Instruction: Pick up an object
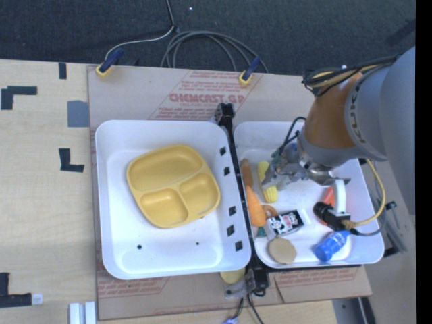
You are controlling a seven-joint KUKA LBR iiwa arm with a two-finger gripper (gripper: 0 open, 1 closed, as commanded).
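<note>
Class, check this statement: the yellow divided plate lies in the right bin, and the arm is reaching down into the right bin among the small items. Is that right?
Not quite. The yellow divided plate lies in the left bin, not the right one, as the camera view shows. The rest stands: the arm is reaching down into the right bin among the small items.

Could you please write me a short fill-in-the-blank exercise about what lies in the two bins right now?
1. The yellow divided tray lies in the ____ bin of the camera view.
2. The tray has ____ compartments.
3. The gripper reaches into the ____ bin.
4. The bottle near that bin's front right corner is ____ in colour.

Missing words: left; three; right; blue
</note>
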